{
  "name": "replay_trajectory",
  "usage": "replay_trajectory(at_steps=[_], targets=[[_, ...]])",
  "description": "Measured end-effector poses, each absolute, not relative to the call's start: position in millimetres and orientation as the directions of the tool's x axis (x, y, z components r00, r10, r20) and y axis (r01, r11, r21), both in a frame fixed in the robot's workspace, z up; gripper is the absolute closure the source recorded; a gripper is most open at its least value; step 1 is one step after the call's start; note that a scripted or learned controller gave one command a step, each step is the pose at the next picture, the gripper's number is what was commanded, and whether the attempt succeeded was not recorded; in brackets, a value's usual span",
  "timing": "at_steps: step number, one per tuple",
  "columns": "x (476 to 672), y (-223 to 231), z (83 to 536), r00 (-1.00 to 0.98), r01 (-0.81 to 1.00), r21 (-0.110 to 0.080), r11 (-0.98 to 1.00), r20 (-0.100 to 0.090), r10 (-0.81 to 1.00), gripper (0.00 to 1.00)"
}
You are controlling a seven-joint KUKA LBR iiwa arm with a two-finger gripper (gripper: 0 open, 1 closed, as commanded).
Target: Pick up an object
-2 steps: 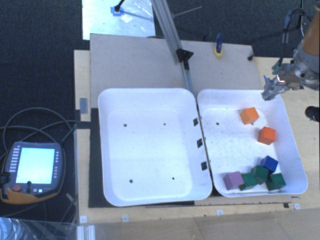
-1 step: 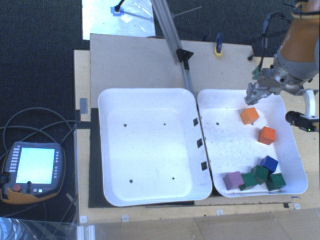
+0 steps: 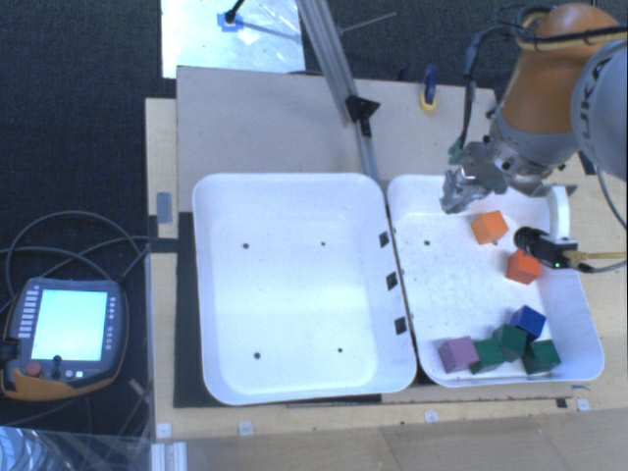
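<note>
The gripper hangs over the right bin at about 11 o'clock from the bin's middle, close to the far wall. Whether it is released or clenched cannot be told from this slant. The arm comes down to it from 1 o'clock.

The orange cube lies on the bin floor at 12 o'clock from the middle. It is near the gripper, at its 4 o'clock, and apart from it. A reddish cube sits at 2 o'clock, near the orange one but not touching it.

The other cubes are bunched along the near wall, between 5 and 7 o'clock. The blue cube is the farthest back, and the green cubes are packed just beside it. The purple cube is at the 7 o'clock end, against a green one.

The left bin stands edge to edge with the right one. A pendant lies at 8 o'clock from it — off the bench, with its screen lit.
</note>
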State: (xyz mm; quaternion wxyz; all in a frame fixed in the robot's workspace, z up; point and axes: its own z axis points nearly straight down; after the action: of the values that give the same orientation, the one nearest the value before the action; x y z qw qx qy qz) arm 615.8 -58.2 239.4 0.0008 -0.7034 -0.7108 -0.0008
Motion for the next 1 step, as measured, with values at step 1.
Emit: replay_trajectory(at_steps=[1], targets=[[606.6, -12.8, 235.0, -0.01, 1.0, 0.0, 0.01, 0.002, 1.0, 1.0]])
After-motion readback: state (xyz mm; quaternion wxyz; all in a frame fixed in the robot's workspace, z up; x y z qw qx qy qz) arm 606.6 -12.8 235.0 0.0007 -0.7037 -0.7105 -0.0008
